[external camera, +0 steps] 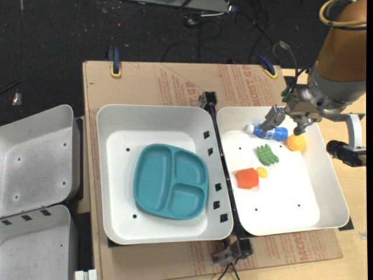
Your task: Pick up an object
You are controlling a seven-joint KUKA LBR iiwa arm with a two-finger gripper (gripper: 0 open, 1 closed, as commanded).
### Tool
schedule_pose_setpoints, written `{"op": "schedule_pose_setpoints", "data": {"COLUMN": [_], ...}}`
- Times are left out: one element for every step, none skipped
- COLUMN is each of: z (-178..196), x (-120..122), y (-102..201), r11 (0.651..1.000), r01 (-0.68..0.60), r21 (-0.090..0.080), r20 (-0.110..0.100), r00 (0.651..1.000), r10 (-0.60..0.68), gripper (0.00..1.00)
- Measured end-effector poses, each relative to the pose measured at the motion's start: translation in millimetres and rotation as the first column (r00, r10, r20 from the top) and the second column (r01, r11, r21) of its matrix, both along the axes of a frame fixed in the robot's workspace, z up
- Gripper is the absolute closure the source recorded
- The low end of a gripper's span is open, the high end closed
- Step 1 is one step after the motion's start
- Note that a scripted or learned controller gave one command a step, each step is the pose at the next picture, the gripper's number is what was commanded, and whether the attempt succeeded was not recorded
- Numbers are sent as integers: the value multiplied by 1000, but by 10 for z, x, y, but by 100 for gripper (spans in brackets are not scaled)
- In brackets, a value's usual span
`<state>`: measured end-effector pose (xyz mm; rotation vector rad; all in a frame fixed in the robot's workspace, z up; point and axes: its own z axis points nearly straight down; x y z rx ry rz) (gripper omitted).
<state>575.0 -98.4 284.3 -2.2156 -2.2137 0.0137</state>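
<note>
The pincer (287, 119) hangs over the far part of the right bin (326, 206), its two fingers spread apart with nothing between them. Under it lie a blue bottle (273, 133) and, just right, an orange ball (296, 143). Nearer sit a green toy (267, 154), a small yellow piece (261, 171) and a red block (247, 178). The left bin (116, 156) holds a teal divided plate (171, 181).

The arm (344, 45) is cut off by the top-right edge.

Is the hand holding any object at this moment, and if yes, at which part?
Nothing is held. The hand hovers open above the blue bottle and the orange ball, with nothing between its fingers.
</note>
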Motion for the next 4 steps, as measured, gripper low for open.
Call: {"op": "schedule_pose_setpoints", "data": {"z": [68, -540, -1025, -1480], "x": [18, 41, 110, 93], "y": [1, 76, 36, -25], "r11": [1000, 1000, 1000, 1000], "r01": [-2, -1, 0, 1], "r21": [-1, 0, -1, 0], "r20": [13, 8, 8, 9], "r00": [1000, 1000, 1000, 1000], "r10": [2, 1, 0, -1], "gripper": [0, 0, 0, 0]}}
